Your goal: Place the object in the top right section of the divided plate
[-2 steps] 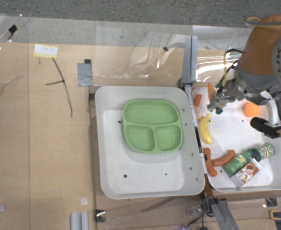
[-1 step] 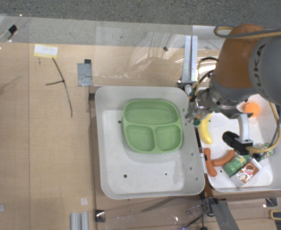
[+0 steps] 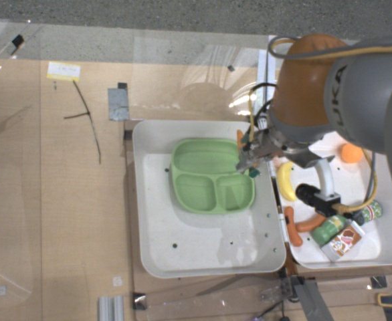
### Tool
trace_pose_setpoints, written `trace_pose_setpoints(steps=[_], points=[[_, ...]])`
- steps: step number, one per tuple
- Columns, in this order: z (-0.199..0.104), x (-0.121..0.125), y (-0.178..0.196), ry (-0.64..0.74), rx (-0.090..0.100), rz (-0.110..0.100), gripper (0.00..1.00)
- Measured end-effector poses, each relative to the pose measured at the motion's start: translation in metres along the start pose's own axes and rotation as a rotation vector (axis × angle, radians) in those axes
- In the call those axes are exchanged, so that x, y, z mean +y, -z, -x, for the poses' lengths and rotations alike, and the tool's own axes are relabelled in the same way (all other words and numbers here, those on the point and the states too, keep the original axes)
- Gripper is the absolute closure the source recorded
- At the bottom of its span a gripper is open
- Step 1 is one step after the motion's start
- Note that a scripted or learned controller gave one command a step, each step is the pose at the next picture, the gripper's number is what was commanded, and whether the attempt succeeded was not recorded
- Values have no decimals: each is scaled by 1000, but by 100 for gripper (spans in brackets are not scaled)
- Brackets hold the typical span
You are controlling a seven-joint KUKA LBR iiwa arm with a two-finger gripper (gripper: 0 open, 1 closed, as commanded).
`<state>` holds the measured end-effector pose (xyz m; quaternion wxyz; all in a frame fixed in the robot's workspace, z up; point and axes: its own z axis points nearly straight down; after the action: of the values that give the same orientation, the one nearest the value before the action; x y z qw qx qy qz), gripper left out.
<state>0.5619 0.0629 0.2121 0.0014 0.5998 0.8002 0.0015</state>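
Note:
A green divided plate lies in the left white bin, with one long section at the far side and two smaller ones at the near side. My gripper hangs over the plate's right rim, by the right end of the long section. A small orange bit and a small teal bit show right at the gripper; I cannot tell whether they belong to a held object. The wrist hides what lies under it.
The right bin holds a yellow banana, an orange ball, a red sausage-shaped thing, a green can, a small bottle and a printed box. The arm spans this bin.

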Motion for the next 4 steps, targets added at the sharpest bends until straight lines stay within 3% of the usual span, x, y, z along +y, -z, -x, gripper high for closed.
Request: trace_pose_setpoints(steps=[1, 2, 3, 4], points=[[-51, 18, 28, 226, 0, 2, 100], [-72, 62, -1, 252, 0, 1, 100], [-88, 41, 6, 774, 0, 4, 100], [5, 78, 45, 940, -5, 7, 100]])
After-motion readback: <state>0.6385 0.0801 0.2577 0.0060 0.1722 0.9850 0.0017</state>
